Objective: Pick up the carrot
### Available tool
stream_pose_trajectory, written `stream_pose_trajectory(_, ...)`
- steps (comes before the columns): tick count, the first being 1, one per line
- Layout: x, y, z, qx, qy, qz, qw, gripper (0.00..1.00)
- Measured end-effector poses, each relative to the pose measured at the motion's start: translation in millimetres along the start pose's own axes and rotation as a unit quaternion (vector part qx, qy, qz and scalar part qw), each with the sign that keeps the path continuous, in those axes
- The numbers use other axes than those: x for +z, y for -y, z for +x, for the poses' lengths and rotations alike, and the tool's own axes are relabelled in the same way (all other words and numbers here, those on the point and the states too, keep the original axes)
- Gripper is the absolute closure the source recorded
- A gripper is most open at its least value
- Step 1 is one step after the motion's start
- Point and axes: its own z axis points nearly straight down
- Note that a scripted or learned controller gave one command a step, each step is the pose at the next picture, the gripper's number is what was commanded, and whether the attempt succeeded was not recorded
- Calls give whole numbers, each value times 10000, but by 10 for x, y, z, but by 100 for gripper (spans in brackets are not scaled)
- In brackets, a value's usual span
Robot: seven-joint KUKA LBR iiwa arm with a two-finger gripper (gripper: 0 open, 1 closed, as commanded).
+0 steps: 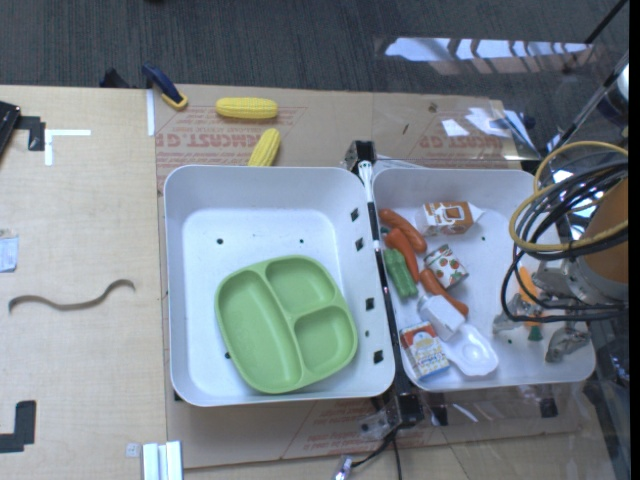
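Lying in the right bin [520,183], left of centre along its inner wall: the carrot [405,235], slim and orange, pressed among a green vegetable [400,273] and small food packets [445,266]. Looking like a light, stiff, smooth plastic toy, likely slippery; best pinching across its middle, clear of neighbours. Hovering at the frame's lower right, well apart: the gripper [545,333], carrying nothing visible, opening impossible to tell.
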Motion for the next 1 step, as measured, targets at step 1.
stream_pose_trajectory(1, 8, -102, 11, -1394, 29, -37, 9902, 0)
